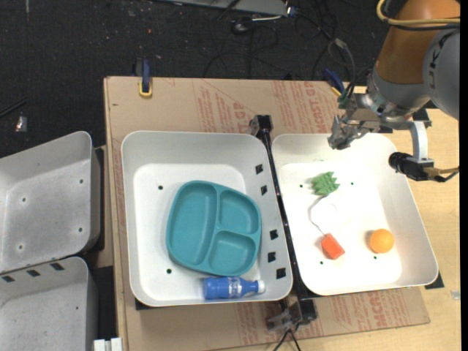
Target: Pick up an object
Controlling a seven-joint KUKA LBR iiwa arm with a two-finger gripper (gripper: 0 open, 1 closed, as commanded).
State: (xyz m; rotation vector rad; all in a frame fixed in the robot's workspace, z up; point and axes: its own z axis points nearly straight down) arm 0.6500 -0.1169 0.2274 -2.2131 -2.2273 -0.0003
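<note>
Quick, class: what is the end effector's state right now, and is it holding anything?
End effector: above the far edge of the right bin; open or shut cannot be told. Nothing is seen held in it.

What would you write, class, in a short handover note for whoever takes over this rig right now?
Gripper: above the far edge of the right bin, nothing visibly between its fingers.
Right bin: green leafy toy, orange-red piece, orange ball.
Left bin: teal divided plate, blue bottle lying along the near wall.
Done: nothing lifted yet.
Left: choose an object, probably the nearby green toy, descend, grasp, lift.
</note>
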